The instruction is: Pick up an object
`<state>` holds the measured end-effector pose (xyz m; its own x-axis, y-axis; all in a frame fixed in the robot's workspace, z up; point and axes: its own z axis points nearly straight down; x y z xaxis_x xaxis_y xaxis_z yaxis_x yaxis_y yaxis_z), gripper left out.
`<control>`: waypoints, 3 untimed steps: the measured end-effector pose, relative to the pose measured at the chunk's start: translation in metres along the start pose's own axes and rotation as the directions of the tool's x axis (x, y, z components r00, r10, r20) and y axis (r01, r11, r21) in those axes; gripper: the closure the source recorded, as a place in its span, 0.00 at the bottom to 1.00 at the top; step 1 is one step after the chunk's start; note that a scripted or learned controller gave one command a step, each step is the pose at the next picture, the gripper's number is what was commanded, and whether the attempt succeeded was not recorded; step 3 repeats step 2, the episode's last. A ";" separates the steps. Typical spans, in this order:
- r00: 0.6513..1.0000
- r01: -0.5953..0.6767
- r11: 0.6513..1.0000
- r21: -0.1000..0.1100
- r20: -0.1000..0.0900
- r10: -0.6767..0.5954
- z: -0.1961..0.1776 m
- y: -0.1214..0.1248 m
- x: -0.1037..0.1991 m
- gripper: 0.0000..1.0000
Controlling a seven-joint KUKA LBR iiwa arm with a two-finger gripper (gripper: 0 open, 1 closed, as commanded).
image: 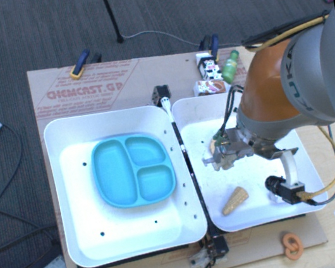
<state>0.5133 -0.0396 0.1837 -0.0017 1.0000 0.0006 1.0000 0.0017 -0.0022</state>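
Note:
A tan cone-shaped object (235, 200) lies on the floor of the right bin (191, 119), near its front edge. My gripper (221, 154) hangs low over the left middle of that bin, a short way behind the cone and apart from it. The grey arm with its orange band (268, 86) covers the bin's right half and hides whatever lies under it. Small dark parts crowd around the gripper's tip, so I cannot make out whether anything sits in it.
The left bin (66, 180) holds a blue divided plate (133, 170). A green bottle (229, 66) and a small carton (211, 84) stand behind the right bin. An orange ring (292, 244) lies on the board in front. Blue clamps (81, 62) sit at the back edge.

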 end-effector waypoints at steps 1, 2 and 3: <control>1.000 -0.002 1.000 0.000 0.001 0.002 0.000 -0.030 0.000 1.00; 1.000 -0.002 1.000 -0.001 0.001 0.002 0.000 -0.020 -0.018 1.00; 1.000 -0.002 1.000 -0.001 0.001 0.002 0.000 -0.020 -0.018 1.00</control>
